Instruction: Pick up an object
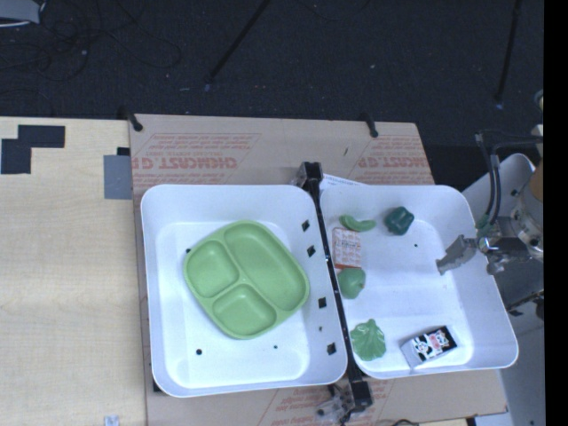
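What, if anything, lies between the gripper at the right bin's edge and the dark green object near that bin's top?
Nothing visible does. The gripper sits over the right side of the right bin, and only bare white floor lies between it and the dark green object. The black-and-white box lies lower, off that line.

This is a robotics lab or test cell, not a home or a shop. Two shallow white bins, the left bin [169,238] and the right bin [479,327], sit side by side on a sheet of printed cardboard [222,149] laid over a pale wooden bench [62,282], with black clamps [311,176] along the seam between them. Dark carpet [266,43] behind the bench is crossed by loose cables [240,34], and grey robot hardware [510,238] reaches in at the right.
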Motion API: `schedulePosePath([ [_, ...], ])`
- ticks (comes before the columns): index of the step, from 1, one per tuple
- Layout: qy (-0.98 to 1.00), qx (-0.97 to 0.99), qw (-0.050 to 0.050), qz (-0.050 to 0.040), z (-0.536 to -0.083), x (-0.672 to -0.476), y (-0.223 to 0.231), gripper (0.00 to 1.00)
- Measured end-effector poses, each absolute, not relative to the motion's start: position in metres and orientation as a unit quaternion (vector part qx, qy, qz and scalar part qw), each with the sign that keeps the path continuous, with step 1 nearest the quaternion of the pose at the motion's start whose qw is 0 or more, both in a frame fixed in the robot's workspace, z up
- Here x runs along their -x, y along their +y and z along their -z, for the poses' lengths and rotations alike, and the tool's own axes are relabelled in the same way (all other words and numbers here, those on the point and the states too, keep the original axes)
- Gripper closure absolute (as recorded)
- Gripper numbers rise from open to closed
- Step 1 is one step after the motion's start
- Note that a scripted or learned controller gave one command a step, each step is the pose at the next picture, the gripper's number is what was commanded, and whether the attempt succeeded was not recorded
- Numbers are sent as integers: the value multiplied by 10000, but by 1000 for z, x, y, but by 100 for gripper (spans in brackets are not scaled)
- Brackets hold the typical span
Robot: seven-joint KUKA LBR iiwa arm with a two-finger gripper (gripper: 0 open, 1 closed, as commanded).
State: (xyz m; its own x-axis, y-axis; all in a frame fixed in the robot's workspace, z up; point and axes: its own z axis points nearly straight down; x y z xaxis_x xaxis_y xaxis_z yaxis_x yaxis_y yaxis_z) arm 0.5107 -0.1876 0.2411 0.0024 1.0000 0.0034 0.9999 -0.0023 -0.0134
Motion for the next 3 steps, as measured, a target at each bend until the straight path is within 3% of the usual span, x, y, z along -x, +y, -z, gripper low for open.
schedulePosePath([
  [1, -7070, 7072, 16, -7, -246, -513, -188, 0],
  [3, -7070, 7072, 44, -20, -138, -507, -187, 0],
])
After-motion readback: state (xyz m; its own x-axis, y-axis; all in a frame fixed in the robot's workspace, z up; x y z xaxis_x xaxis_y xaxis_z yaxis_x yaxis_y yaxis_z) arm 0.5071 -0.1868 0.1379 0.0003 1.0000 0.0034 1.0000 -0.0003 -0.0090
